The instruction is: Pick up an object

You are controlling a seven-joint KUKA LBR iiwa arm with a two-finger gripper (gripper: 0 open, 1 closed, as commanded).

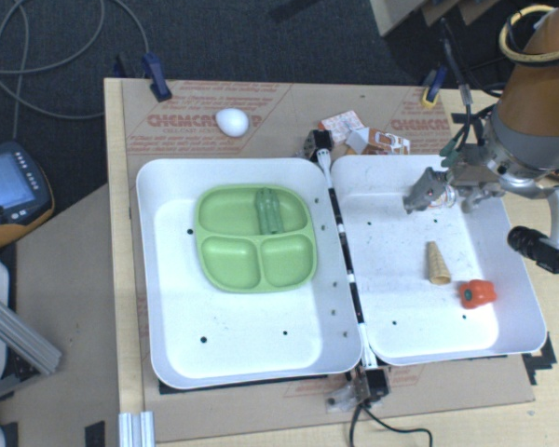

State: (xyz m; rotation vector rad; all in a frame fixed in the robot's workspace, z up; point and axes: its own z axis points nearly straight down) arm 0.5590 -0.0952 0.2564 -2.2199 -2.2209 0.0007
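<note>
Cone (438, 264) and pepper (478, 292) below the gripper (427, 195), apart.

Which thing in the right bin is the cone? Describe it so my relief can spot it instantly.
Start at the right bin, the one without the green tray. Near its middle lies a small tan ice-cream cone, wide end nearest the camera. Its only neighbour there is a round orange-red pepper.

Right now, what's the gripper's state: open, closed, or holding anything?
Gripper: over the right bin's far end; open or shut cannot be told, nothing seen held.
</note>
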